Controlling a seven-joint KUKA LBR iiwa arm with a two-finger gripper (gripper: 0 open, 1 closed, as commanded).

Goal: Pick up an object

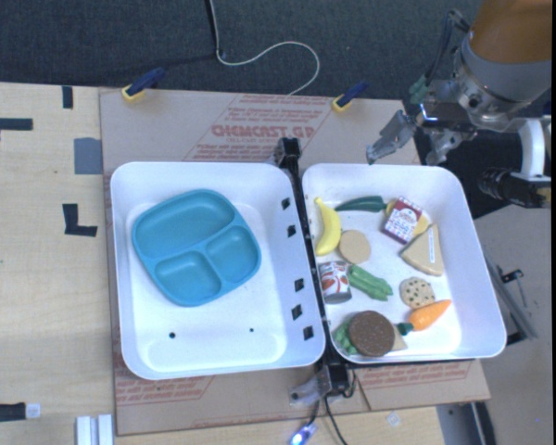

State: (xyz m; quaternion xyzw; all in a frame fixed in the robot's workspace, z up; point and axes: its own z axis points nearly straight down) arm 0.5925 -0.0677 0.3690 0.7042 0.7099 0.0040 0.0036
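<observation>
Right bin (471,248): toys crowd its floor, banana (327,226) and can (334,281) near the central divider (301,248), leaving narrow gaps. Left bin (130,276): blue plate (196,246) occupies the rear; front floor lies open.

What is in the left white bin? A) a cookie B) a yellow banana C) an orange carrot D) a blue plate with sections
D: the blue plastic divided plate lies alone in the left shallow white bin; the toy foods are in the right shallow white bin.
</observation>
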